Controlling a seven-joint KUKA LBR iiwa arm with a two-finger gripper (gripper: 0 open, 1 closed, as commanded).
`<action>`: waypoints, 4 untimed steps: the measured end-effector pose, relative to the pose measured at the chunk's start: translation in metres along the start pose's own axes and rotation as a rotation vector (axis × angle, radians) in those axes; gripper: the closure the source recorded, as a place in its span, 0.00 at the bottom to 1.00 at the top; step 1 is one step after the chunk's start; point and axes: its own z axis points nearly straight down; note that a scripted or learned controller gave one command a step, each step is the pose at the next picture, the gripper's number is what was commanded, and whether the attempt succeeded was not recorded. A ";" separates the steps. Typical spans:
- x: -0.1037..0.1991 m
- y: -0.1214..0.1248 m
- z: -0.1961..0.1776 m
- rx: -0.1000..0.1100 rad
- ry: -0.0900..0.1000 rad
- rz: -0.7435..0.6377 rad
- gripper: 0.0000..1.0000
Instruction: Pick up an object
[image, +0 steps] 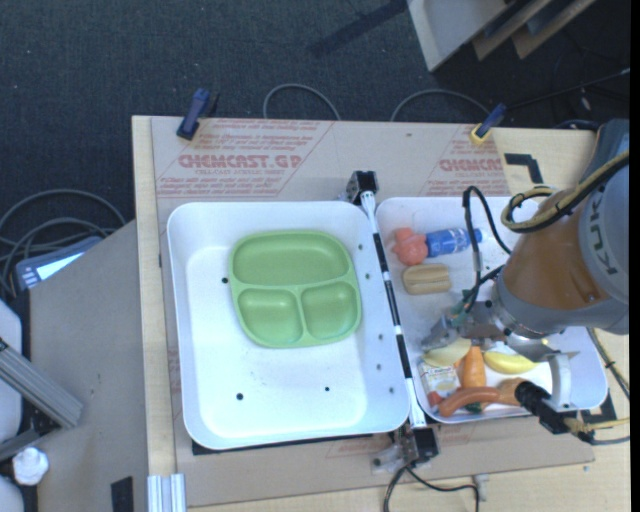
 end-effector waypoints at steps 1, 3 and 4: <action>-0.011 0.076 -0.001 -0.002 -0.001 -0.001 0.00; 0.004 0.041 -0.010 -0.001 -0.001 0.000 1.00; 0.072 0.095 -0.101 -0.003 0.000 -0.002 1.00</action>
